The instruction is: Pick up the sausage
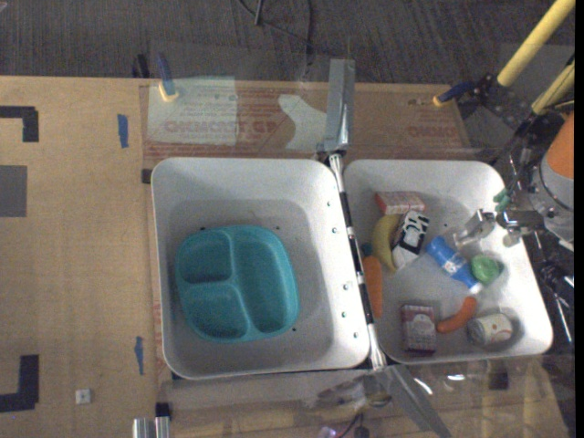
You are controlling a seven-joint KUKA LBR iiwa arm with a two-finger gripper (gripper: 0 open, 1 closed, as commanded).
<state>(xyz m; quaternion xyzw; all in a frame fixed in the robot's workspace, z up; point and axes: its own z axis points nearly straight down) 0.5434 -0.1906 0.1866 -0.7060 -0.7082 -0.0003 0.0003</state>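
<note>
The sausage [456,315] is a short orange-red link lying at a slant near the front of the right bin [365,176], between a small reddish box [419,327] and a pale round can [493,328]. My gripper [480,227] hangs over the right side of that bin, reaching in from the right. It sits well behind the sausage, above a blue bottle [451,258] and a green object [486,268]. Nothing shows in its grasp.
The right bin also holds a banana [383,241], a black-and-white item [413,234], a pink box [400,202] and an orange carrot [373,286] along its left wall. A teal divided plate [237,282] lies in the left bin [173,208].
</note>
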